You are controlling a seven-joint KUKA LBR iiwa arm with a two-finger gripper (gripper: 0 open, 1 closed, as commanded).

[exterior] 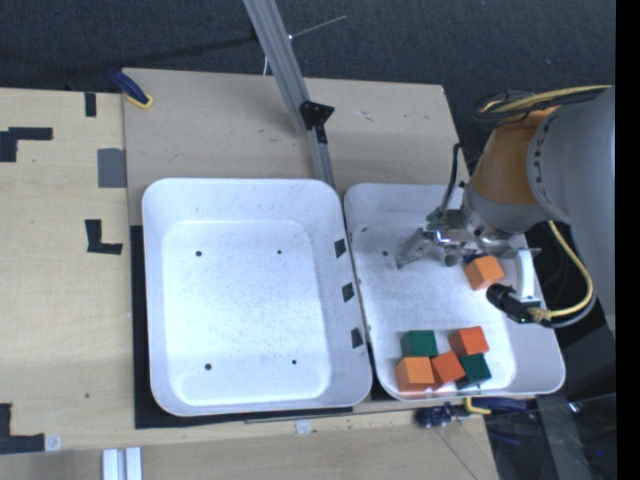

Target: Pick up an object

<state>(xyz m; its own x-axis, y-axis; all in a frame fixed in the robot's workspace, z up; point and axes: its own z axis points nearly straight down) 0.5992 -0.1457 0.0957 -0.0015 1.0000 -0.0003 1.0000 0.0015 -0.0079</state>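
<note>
My gripper hangs over the upper part of the right bin, under the grey wrist with the orange band. It is shut on an orange block, which sits between the fingers, tilted and clear of the bin floor. Several more blocks lie in a cluster at the bin's near end: a green block, an orange block, another orange block, a reddish-orange block and a dark green block.
The left bin lies beside the right one. A slanted metal pole crosses the bench behind the bins. A yellow cable loops off the arm at the right bin's edge.
</note>
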